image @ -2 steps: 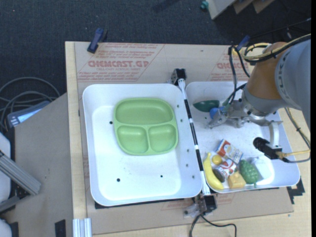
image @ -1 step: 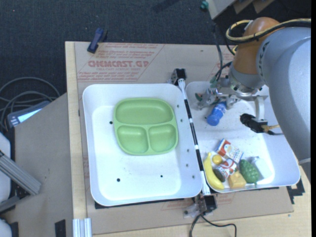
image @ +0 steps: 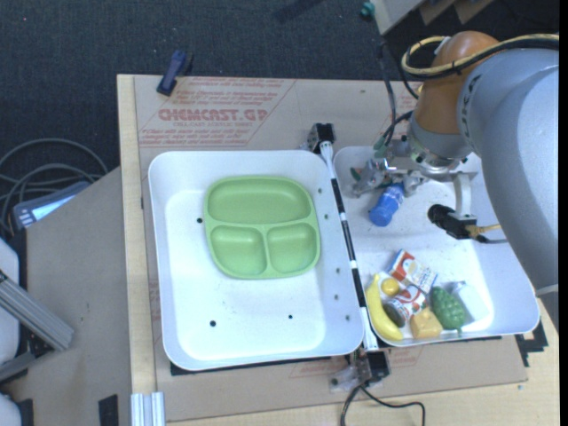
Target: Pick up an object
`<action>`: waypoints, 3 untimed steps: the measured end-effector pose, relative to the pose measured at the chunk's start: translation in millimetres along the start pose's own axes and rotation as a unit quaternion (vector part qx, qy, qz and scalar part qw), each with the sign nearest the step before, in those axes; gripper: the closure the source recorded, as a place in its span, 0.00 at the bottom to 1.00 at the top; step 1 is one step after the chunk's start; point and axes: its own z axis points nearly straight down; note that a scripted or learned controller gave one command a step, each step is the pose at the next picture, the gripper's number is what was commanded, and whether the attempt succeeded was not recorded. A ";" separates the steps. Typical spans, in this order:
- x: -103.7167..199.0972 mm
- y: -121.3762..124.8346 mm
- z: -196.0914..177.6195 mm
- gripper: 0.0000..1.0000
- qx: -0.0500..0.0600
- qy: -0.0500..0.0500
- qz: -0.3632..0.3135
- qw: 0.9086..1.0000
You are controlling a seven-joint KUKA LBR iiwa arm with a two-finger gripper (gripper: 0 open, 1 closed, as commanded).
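Grey arm (image: 519, 131) reaches into far end of right shallow white bin (image: 479, 264). Jaws sit right at small blue plastic cylinder (image: 386, 207). You cannot tell how far open, nor whether gripping. Near end of the same bin: yellow toy banana (image: 383, 311), red-and-white packet (image: 410, 282), lumpy green toy (image: 450, 307). Left shallow white bin (image: 177, 238) holds green three-compartment plastic tray (image: 262, 224).

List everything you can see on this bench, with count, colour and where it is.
bins: two, white, side by side, left bin and right bin
divided plate: one, green, left bin
cylinder: one, blue, right bin's far part
banana: one, yellow, right bin's near end
packet: one, red and white, beside the banana
bumpy fruit: one, green, right bin's near end
block: one, yellow, between banana and bumpy fruit
clip: one, blue, bench's far left
arm: one, grey with orange band, over right bin
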 end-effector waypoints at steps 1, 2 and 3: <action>0.1 0.3 0.1 0.00 0.000 0.001 -0.001 1.000; 1.6 -9.0 -1.7 0.00 -0.007 0.001 -0.001 1.000; -4.2 0.6 -0.1 0.00 -0.001 0.001 -0.001 1.000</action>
